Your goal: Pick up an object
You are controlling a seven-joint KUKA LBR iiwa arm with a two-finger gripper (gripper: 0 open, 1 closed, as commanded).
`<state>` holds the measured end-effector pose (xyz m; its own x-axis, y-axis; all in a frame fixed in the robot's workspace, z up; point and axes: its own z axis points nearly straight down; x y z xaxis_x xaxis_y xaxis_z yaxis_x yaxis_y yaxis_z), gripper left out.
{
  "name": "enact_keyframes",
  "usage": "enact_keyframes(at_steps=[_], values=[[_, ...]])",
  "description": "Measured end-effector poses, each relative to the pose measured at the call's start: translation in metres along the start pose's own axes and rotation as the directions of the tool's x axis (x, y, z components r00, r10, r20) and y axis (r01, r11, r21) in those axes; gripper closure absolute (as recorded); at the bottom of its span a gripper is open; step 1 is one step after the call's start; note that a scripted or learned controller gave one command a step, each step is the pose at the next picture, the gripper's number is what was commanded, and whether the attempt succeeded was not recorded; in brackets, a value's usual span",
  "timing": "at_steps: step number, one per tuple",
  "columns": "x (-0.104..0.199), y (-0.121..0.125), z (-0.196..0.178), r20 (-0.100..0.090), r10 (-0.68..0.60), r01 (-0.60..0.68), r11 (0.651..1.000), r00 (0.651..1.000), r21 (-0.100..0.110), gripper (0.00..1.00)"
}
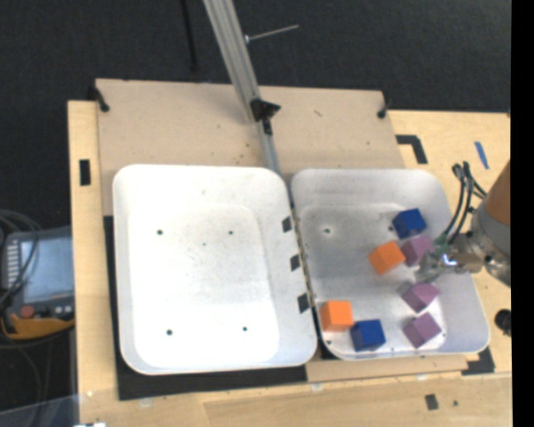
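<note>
While the left bin (205, 265) sits on the bench (338, 105) beside it, the right bin (356, 189) carries seven cubes. From left to right: an orange cube (338, 314) and a blue cube (368, 334) near the front wall, another orange cube (387, 257), a blue cube (410, 221) at the back, then three purple cubes (419, 296). At the right rim the hand (445, 261) is low, close to the upper purple cube (416, 248); how wide it is open I cannot tell.
</note>
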<state>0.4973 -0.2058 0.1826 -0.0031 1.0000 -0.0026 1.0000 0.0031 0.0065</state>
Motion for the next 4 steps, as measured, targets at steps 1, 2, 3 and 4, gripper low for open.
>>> enact_keyframes(at_steps=[1, 2, 3, 4], values=[[-0.002, 0.002, -0.054, 0.001, 0.0, 0.0, 1.0, 1.0, -0.002, 1.0], [0.059, 0.01, -0.057, -0.004, -0.005, 0.005, 1.0, 1.0, 0.004, 1.0], [0.109, 0.028, -0.065, -0.004, -0.006, 0.006, 1.0, 1.0, 0.004, 1.0], [0.166, 0.035, -0.072, -0.004, -0.006, 0.006, 1.0, 1.0, 0.004, 1.0]])
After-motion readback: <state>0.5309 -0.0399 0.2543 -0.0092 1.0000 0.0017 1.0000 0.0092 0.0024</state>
